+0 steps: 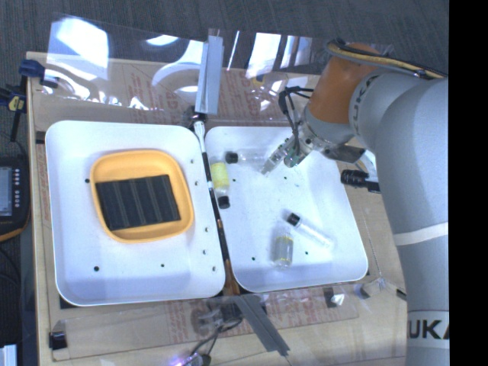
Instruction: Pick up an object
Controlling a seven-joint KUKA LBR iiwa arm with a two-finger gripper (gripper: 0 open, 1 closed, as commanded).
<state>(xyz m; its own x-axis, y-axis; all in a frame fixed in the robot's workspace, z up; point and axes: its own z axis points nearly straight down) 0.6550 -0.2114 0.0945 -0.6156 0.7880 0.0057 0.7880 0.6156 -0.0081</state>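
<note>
The pincer (pixel 276 158) hangs low over the right bin's (pixel 347 227) far side; I cannot tell how it stands. In that bin lie a yellow piece (pixel 219 175), a clear vial (pixel 309 230) and a small jar (pixel 283 249). The left bin (pixel 69 227) holds a yellow tray (pixel 137 194).

Grey KUKA arm (pixel 404 197) enters from right side of view, large lower link running up right edge, lettering visible near bottom. Arm bends left at top; orange band (pixel 339 90) sits above wrist. Wrist angled down and to left. Gripper (pixel 276 161) extends from wrist, pointing down-left, tilted rather than vertical. Fingers small and blurred; their spacing cannot be made out. Black cable loops beside wrist.
</note>
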